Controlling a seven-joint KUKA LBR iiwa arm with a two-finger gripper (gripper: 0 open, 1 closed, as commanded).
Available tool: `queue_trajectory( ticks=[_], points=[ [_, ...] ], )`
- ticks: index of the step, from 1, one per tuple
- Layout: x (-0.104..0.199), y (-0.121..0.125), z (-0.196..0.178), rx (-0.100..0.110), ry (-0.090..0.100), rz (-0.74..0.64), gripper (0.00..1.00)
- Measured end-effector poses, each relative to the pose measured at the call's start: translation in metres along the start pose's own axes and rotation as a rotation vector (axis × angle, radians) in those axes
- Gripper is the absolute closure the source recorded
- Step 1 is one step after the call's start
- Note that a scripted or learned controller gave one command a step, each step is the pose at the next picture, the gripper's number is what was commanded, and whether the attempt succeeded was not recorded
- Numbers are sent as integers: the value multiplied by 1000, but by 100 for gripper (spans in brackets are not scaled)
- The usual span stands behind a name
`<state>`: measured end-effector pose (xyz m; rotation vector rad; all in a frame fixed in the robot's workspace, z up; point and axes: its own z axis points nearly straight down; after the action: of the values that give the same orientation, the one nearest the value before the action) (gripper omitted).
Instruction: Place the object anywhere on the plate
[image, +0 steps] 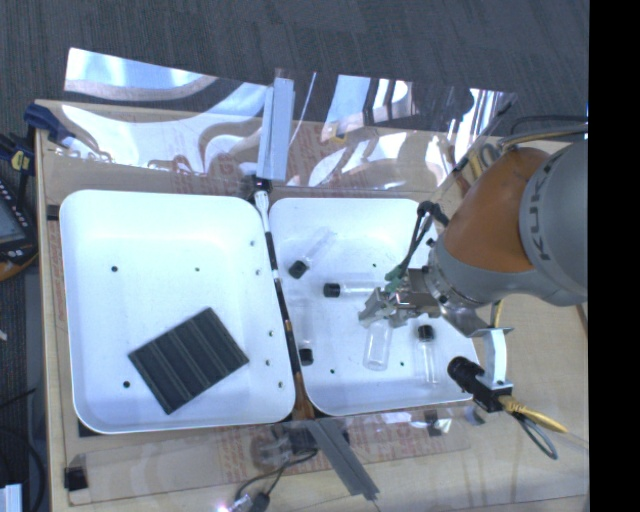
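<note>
A dark grey ribbed plate (188, 359) lies flat in the left bin (90, 250), near its front. Several small clear vials with black caps lie scattered in the right bin (345, 400). My gripper (384, 304) hangs low over the middle of the right bin, reaching in from the right. One clear vial (377, 349) lies just in front of it on the bin floor. Another vial (344, 290) with a black cap lies just to its left. A third vial (427, 355) lies under the wrist, to the right. I see nothing held in the gripper.
A clear vial (318, 244) and a loose black cap (297, 268) lie toward the back left of the right bin. A small black piece (306, 354) sits by the wall between the bins. Shiny foil (200, 110) lines the back of the bench.
</note>
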<state>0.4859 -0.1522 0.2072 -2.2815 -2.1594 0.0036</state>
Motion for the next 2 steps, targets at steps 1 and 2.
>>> queue_trajectory(
  ticks=[1, 2],
  points=[
    [100, -2, 16, 2, 3, -148, 100],
    [186, 4, 15, 0, 2, -245, 100]
  ],
)
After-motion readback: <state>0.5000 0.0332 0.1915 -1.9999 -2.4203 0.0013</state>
